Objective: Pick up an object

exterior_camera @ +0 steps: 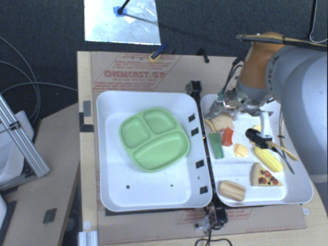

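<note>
Plate (154, 140) in left bin (110, 188), toy food (266, 177) in right bin (302, 191)

The bench (61, 137) is a pale wooden surface, and a printed cardboard sheet (136, 70) lies flat on it under both bins. The left bin (110, 188) — shallow, white, with rounded corners — sits on the cardboard and carries a green sectioned plate (154, 138) near its middle. The right bin (297, 188) stands just beside it, their rims touching along a dark seam with black clips (197, 132). Behind the cardboard, a shiny silver sheet (122, 14) lies on dark carpet — a blue piece (120, 11) rests on it. A yellow-and-blue clip (158, 54) sits at the cardboard's far edge. An aluminium rail (20, 142) crosses the bench's left side.
</note>
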`<state>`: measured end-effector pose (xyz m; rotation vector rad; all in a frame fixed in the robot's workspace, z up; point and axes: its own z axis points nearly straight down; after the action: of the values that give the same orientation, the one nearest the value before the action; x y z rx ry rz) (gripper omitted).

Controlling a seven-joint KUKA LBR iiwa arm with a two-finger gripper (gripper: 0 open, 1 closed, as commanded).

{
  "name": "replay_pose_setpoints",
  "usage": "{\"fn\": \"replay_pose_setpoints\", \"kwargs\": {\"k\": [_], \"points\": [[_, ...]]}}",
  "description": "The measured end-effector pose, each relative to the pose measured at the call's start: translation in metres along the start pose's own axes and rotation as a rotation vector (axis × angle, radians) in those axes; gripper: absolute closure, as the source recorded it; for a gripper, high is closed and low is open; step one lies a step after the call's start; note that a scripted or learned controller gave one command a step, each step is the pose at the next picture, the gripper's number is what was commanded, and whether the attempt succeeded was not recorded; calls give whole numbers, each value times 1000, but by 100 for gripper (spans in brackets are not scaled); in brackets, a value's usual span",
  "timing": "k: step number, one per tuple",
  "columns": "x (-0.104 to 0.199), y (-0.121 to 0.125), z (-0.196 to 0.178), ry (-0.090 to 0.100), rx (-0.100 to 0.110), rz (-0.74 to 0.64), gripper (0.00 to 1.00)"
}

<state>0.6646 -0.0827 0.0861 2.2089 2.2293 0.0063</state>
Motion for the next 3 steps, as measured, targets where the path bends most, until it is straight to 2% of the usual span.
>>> {"fn": "replay_pose_setpoints", "kwargs": {"k": [1, 2, 3], "points": [[-2, -64, 1, 0, 9, 9, 0], [-2, -59, -10, -1, 0, 8, 100], [-45, -99, -3, -1, -8, 11, 100]]}}
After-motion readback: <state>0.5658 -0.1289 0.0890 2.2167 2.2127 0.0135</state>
